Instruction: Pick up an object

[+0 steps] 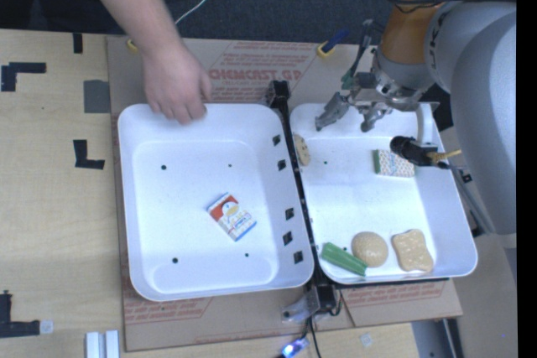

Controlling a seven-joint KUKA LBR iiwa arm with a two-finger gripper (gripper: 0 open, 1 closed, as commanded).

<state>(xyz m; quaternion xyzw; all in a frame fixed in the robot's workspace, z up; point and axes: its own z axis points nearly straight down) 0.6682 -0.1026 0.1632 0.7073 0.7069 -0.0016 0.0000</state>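
The tool [346, 116] is hanging over the far rim of the right bin [436, 205], its two fingers spread and pinching nothing. To do this step well, it is probably wisest to be choosing one thing lying apart from its neighbours, centring the spread fingers over it, and coming straight down before closing. The sponge [393, 164] is lying nearest, just right of the tool and toward the camera. The round piece [369, 248], the biscuit [413, 251] and the green piece [344, 259] are crowding together at the near rim, well apart from the tool. A card [232, 216] is lying in the left bin [168, 180], whose far rim a hand [174, 88] is touching.
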